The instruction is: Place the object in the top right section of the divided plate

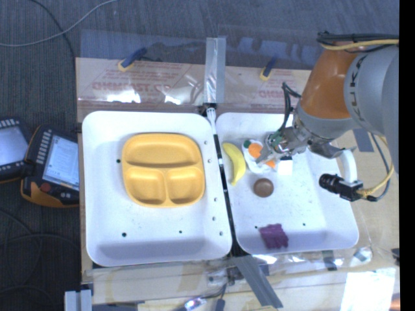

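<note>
The surface point(87, 86) is a pale board with clear plastic sheeting taped along its far side, held by two yellow clamps point(131, 58). Two white bins sit on it side by side, edges touching, a grey bar running back from where they meet. The left bin point(104, 232) holds a yellow divided plate point(163, 168). The right bin point(331, 229) holds a banana point(234, 162) by its left wall, a brown ball point(262, 187), a purple block point(274, 236) near the front, and a white-and-orange item point(255, 151).
</note>
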